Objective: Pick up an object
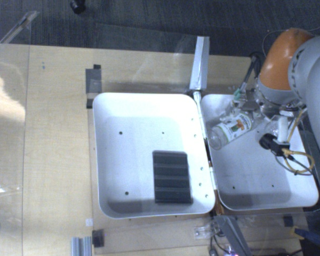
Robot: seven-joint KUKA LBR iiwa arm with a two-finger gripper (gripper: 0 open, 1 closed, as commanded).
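Camera view puts a clear plastic bottle (230,130) on its side in the right bin (256,188), just below the gripper (249,106), whose opening I cannot tell; light, smooth, likely slippery and crushable, best taken across its labelled middle

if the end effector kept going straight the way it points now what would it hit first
Probably the clear bottle lying on its side in the right bin; the end effector sits just above its upper end, pointing down. Depth is hard to judge, so it may already be touching.

Bright overhead light; glare on left bench (10,105); soft, slightly blurry.
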